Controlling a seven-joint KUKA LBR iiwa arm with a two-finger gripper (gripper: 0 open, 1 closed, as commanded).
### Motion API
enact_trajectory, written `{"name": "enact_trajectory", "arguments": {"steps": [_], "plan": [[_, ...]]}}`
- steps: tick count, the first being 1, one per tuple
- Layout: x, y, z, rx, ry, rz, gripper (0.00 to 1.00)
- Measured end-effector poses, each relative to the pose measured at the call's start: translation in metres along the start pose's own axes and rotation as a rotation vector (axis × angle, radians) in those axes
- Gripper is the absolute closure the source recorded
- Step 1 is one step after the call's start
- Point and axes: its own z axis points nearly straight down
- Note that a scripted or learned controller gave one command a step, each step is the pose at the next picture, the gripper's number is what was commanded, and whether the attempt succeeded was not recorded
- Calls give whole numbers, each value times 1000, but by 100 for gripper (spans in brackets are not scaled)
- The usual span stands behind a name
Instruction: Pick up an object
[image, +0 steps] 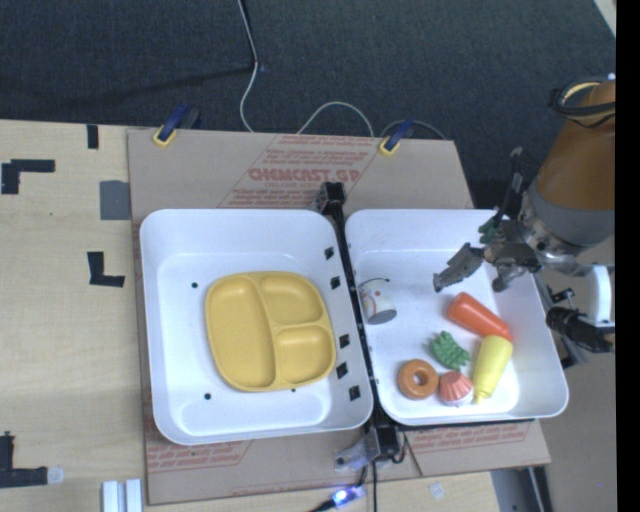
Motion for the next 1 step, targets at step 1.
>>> {"name": "enact_trajectory", "arguments": {"steps": [1], "plan": [[0, 2, -6, -12, -2, -3, 0]]}}
